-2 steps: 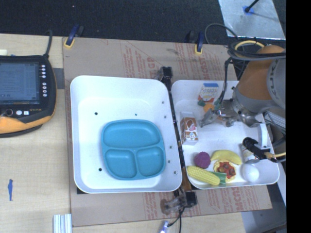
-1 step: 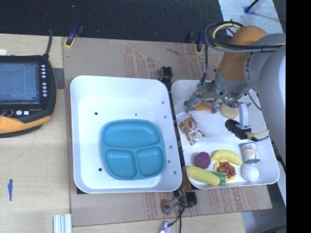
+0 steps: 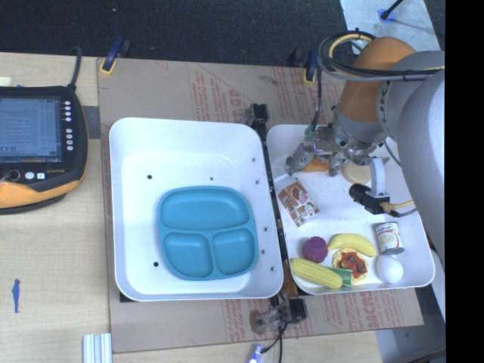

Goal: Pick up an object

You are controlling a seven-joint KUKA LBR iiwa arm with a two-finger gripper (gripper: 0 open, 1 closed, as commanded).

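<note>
Where the right bin point(image 3: 333, 206) comes nearest, a corn cob point(image 3: 318, 273) lies along its front edge, with an egg point(image 3: 390, 268) in the other front corner and a purple fruit point(image 3: 315, 247) and a banana point(image 3: 352, 241) just behind. A can point(image 3: 387, 237) sits beside the banana, and a snack packet point(image 3: 297, 203) lies further back, near the side facing the left bin point(image 3: 136, 203), which holds a blue tray point(image 3: 206, 231). At the far end the gripper point(image 3: 324, 156) is low over an orange piece point(image 3: 318, 166); open or closed, I can't tell.
</note>
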